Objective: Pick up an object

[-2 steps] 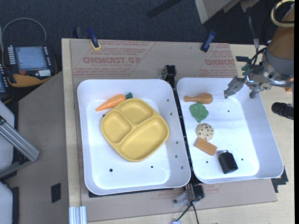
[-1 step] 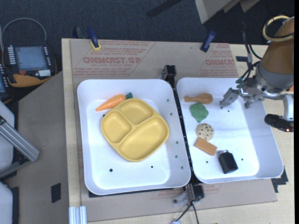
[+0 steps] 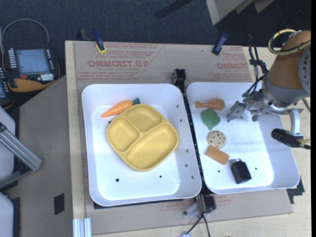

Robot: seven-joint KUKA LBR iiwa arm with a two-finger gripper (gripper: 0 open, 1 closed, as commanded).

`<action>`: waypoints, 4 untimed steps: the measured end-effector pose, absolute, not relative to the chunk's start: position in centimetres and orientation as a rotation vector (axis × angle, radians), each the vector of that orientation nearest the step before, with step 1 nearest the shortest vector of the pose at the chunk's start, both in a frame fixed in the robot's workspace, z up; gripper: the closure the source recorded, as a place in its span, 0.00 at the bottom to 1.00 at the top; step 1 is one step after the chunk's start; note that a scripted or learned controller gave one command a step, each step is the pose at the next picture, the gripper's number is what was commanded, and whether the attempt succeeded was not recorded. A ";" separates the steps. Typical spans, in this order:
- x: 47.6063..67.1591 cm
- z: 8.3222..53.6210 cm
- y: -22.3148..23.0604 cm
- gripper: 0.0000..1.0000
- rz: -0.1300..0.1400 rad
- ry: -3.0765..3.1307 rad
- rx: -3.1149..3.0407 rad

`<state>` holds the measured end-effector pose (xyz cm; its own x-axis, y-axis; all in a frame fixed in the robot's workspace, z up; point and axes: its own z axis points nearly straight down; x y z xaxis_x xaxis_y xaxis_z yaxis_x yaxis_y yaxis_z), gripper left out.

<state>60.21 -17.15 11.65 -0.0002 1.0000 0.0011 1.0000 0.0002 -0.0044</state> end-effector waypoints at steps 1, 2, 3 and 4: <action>60.2 8.3 -17.1 0.00 0.004 -2.219 -2.218; 60.3 9.6 -17.1 1.00 0.000 -2.222 -2.221; 61.3 15.3 -17.1 1.00 -0.003 -2.226 -2.224; 61.4 20.6 -17.1 1.00 -0.003 -2.226 -2.224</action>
<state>61.37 -17.10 20.55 -0.0011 1.0000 -0.0020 1.0000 0.0012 0.0048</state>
